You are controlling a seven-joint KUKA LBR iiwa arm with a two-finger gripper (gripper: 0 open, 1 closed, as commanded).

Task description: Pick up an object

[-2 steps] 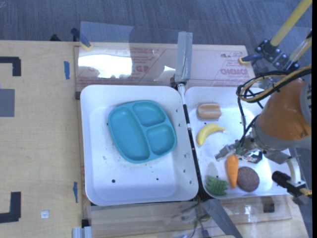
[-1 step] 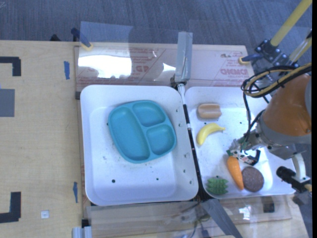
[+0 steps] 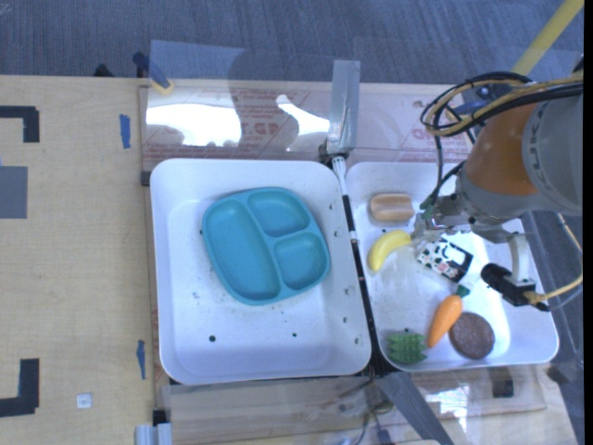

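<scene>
The right bin [image 3: 528, 336] holds a tan bread roll [image 3: 390, 208], a yellow banana [image 3: 388, 248], an orange carrot [image 3: 445, 318], a brown round patty [image 3: 473, 335] and a green leafy piece [image 3: 405, 346]. My gripper [image 3: 443, 256] hangs low over the middle of this bin, just right of the banana and above the carrot. Its black and white body covers whatever lies under it. The grey arm with its orange band [image 3: 505, 160] reaches in from the right.
In the left bin [image 3: 185, 323] lies a blue divided plate [image 3: 266, 244]. A metal divider post [image 3: 344, 109] stands at the back between the bins. Yellow and black cables [image 3: 463, 100] loop above the wrist.
</scene>
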